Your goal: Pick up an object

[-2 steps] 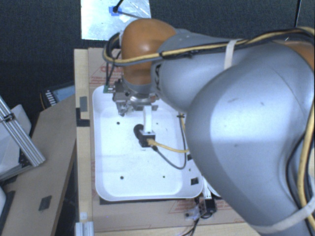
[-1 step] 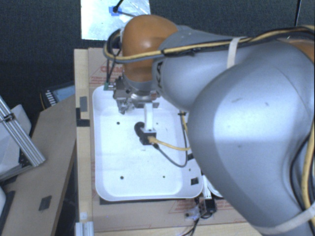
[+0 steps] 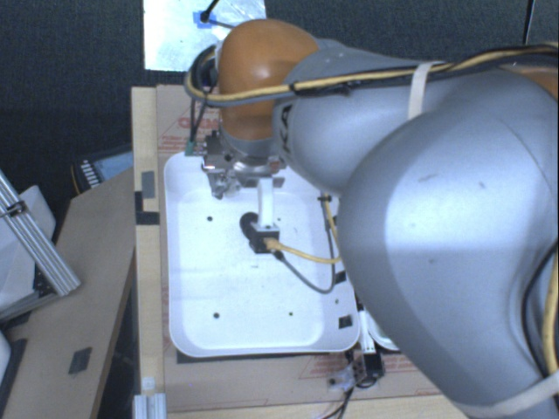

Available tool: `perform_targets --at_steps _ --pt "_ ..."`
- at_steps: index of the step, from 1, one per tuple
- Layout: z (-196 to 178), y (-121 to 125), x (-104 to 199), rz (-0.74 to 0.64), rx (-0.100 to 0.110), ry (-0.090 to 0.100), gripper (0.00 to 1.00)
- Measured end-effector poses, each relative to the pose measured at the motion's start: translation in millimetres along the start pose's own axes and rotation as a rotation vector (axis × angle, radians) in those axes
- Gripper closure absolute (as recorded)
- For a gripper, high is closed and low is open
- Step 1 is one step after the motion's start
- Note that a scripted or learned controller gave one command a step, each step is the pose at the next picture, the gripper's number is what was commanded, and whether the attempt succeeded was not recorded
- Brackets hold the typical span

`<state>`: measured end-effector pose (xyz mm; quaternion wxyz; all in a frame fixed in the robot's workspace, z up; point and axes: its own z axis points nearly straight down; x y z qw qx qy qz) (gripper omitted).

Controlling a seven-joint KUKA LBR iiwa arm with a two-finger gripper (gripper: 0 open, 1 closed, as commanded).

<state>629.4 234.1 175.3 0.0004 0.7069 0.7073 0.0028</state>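
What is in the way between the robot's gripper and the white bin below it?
Nothing I can see. The gripper hangs right over the far end of the white bin, with white floor and a few tiny dark dots beneath. The grey arm hides everything to the right.

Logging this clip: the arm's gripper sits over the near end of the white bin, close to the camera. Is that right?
Not quite. The camera view shows the gripper over the far end of the white bin, away from the camera.
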Motion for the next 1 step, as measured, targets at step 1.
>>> perform_targets --at_steps 1 --pt "-101.0 -28.8 1.5 -0.004 -0.004 0.001 1.00"
